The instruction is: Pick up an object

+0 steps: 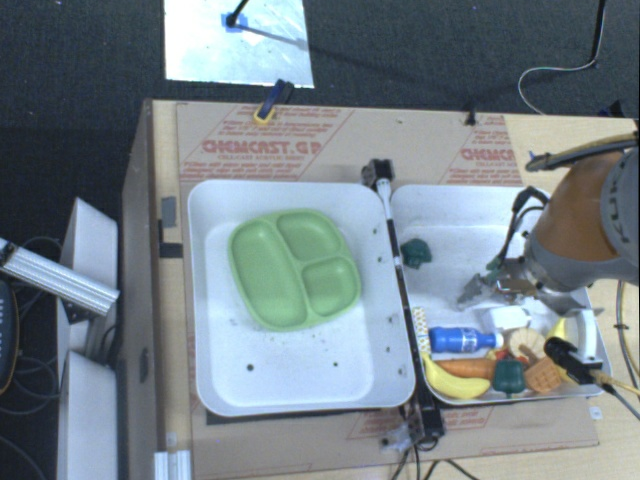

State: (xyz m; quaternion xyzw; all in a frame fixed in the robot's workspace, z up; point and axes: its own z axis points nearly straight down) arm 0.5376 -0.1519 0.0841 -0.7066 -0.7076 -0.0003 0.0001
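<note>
The camera view shows the two-finger gripper [478,290] lowered into the right white bin [450,213]; whether its fingers are parted or closed cannot be told. Just below it a blue-and-white plastic bottle [462,341], a yellow banana [452,382] and other small toys are clustered. A dark green toy [416,253] is seen to its upper left.

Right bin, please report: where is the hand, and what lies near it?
Hand low inside right white bin, nothing seen between fingers. Blue-and-white plastic bottle, yellow banana, orange carrot crowded just below. Small dark green toy apart, by divider.
</note>
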